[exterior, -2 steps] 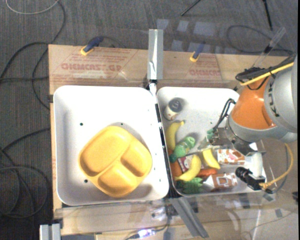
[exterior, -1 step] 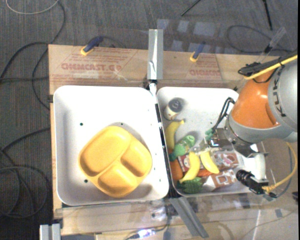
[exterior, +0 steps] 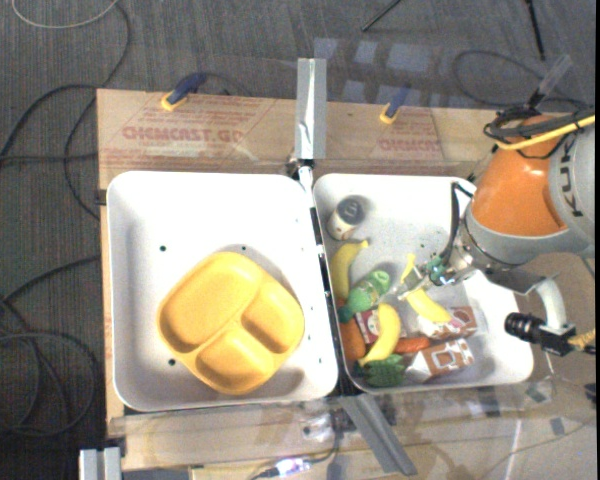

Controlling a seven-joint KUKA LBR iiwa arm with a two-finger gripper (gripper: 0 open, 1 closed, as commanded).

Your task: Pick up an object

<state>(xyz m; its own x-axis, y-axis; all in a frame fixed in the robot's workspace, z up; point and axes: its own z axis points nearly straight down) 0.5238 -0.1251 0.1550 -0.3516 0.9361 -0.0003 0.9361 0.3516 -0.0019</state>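
Your gripper sits over the right bin, wedge just below; jaw state unclear.

Cardboard-topped bench, two white bins side by side

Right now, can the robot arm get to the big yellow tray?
Probably yes. The yellow tray lies alone in the left bin, uncovered. The arm sits over the right bin and must cross the divider.

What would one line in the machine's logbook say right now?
arm: over right bin | gripper: low among toy food | yellow tray: left bin
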